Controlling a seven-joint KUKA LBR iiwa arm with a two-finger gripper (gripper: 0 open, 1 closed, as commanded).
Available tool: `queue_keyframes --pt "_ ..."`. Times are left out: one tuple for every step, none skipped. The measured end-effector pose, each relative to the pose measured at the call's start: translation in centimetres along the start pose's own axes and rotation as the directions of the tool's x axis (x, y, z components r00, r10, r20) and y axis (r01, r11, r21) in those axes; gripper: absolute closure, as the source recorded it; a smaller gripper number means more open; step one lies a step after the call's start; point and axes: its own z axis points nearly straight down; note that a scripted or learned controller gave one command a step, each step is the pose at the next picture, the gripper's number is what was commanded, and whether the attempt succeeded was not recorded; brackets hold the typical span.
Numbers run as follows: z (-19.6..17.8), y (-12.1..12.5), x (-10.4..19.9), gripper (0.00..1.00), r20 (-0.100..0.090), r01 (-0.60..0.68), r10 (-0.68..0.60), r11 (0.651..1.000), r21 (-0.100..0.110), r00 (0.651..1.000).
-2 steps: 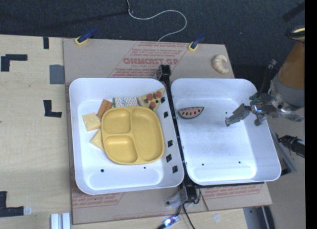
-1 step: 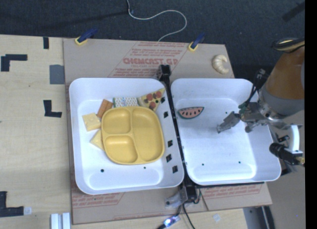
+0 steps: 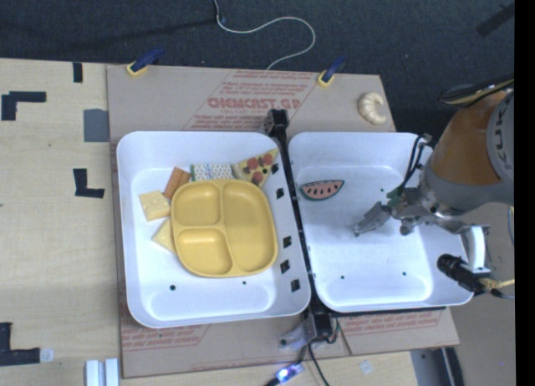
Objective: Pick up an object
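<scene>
Claw (image 3: pixel 368 224) hung low inside the right bin (image 3: pixel 368 288), prongs apart, clamped on nothing. Nearest candidate, a watermelon slice (image 3: pixel 322 189), lay flat near the divider, apart from the claw, up-left of it. Probably positioned for a descent onto that toy. Left bin (image 3: pixel 142 292) crowded: yellow divided plate (image 3: pixel 224 227) resting atop crackers and a pizza slice (image 3: pixel 259 165), awkward to reach. Red print on cardboard (image 3: pixel 251 96) under the bins too blurred to read. Croissant (image 3: pixel 374 108) sat outside on the table.
</scene>
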Motion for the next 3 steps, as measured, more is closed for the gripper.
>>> queue_keyframes --pt "5.3 0.0 0.1 0.0 0.002 0.0 0.0 1.0 -0.004 1.0" --pt "4.0 0.1 0.1 1.0 0.003 0.0 0.0 1.0 -0.007 1.0" --pt "-2.2 0.2 -0.1 1.0 0.002 -0.001 0.001 1.0 -0.008 1.0"
